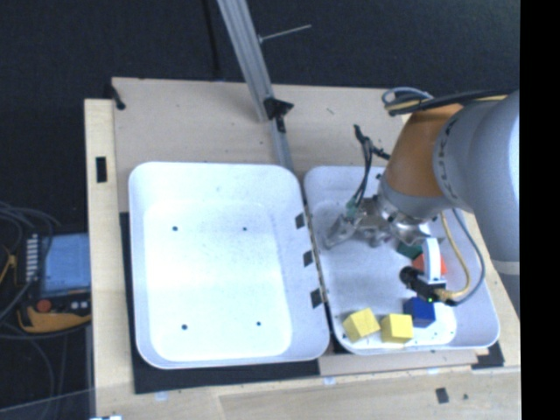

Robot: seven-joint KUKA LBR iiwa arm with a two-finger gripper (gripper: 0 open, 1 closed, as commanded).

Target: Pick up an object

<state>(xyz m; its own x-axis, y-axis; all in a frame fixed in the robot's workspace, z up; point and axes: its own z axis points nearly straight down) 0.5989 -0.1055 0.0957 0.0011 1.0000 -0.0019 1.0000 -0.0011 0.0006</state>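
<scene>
- The left bin (219, 261) lies bare toward the surface's left edge.
- My fingers (343, 230) hang low at the right bin's (325, 191) left wall; I cannot tell how far apart they are, and I see nothing between them.
- Two yellow blocks (361, 325) (397, 327) and a blue block (420, 311) sit along that bin's near edge.
- Risk: closing here, well apart from them, I'd likely grab only air or scrape the wall.

The pale wooden bench (192, 121) bears two shallow white bins, left (144, 234) and right (319, 186), side by side.
</scene>
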